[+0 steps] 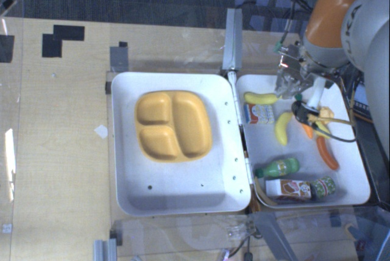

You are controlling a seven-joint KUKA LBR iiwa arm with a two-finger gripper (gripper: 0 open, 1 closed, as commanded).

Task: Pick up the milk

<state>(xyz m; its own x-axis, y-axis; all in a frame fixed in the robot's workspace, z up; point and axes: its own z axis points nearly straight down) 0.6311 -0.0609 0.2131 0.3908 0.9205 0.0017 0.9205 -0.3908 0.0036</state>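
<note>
While the arm (347, 16) reaches in from the right, its gripper (291, 86) hangs over the far edge of the right bin (359, 183), just beside the end of a banana (261, 97) that lies along that back wall. Whether the gripper is open or closed, I cannot tell; the metal parts blur together from up here, and nothing can be made out between them. The milk (259, 113), a small white carton with red and blue print, lies flat right up against the bin's left wall, just in front of that banana, so there is very little room on its wall side. A second banana (282, 128) sits just to the right of the carton, angled toward the middle of the bin, and hems it in on that side too. Further right, an orange carrot (327, 152) lies near the right wall, with a black cable looping above it. Along the near edge, a green bottle (281, 166) lies on its side, and a brown and red box (290, 189) is tucked against the front wall, with a dark green bottle (323, 186) touching its right end. The open floor is in the bin's centre, between banana and carrot. Over in the left bin (177, 193), a yellow divided plate (173, 125) sits toward the back, with bare white floor all around it.
</note>
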